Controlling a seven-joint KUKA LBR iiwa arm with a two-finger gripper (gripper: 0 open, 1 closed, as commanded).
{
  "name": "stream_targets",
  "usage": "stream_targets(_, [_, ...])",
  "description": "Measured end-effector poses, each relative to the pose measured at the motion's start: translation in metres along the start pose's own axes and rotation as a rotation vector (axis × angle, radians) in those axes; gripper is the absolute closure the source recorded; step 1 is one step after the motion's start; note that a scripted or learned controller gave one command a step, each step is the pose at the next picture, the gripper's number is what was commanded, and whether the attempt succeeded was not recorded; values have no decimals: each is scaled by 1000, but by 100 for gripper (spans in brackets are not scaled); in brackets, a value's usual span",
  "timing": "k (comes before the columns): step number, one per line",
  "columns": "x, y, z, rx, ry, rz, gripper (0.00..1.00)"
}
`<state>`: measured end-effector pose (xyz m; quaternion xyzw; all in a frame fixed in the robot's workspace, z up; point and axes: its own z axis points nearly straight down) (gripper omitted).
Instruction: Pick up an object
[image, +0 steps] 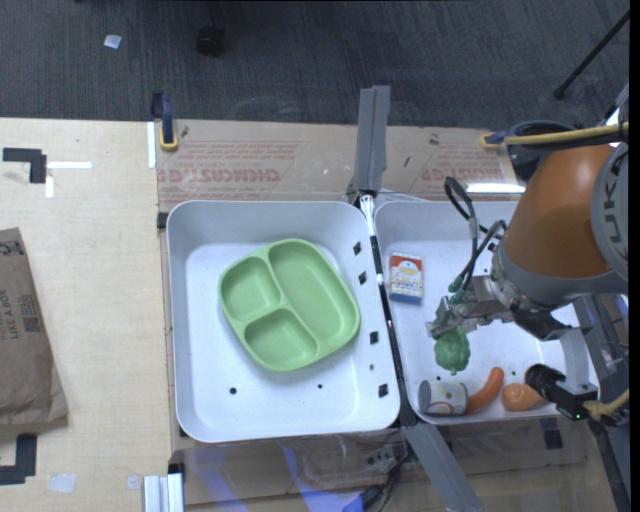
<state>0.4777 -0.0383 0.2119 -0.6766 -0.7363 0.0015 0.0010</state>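
Bench of pale wood (90, 190) under the camera, with a strip of printed cardboard (260, 165) behind two white bins and a brown paper bag (25, 330) lying at the far left edge.

We note the left bin (190, 400) holds one thing, a green divided plate (290, 303), three compartments, lying flat and a little skewed toward the centre of the bin.

Across the divider, the right bin (400, 225) holds the small items. Near its back left sits a small white and red box (405, 278), flat, long side running front to back. Along the front wall, from left: a short can (443, 398) on its side, an orange carrot-like piece (484, 389) lying diagonally just beside it, and an orange round piece (520, 397) next to that.

The gripper (452, 322) hangs over the middle of the right bin, arm entering from the right. A green, leafy-looking lump (452, 351) sits directly below the fingertips, touching or nearly so. We cannot tell whether the gripper is spread or closed, or whether the lump is gripped or just lying on the bin floor beneath it.

Our judgement: the lump is the target, straight under the tool, no sideways offset to correct. It is roughly round, with no long axis to align to. The can lies near, toward the front.
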Motion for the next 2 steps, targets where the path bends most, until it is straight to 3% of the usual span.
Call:
stream_targets(1, [10, 113, -38, -1, -2, 149, 100])
stream_targets(2, [9, 113, -46, 2, -5, 146, 100])
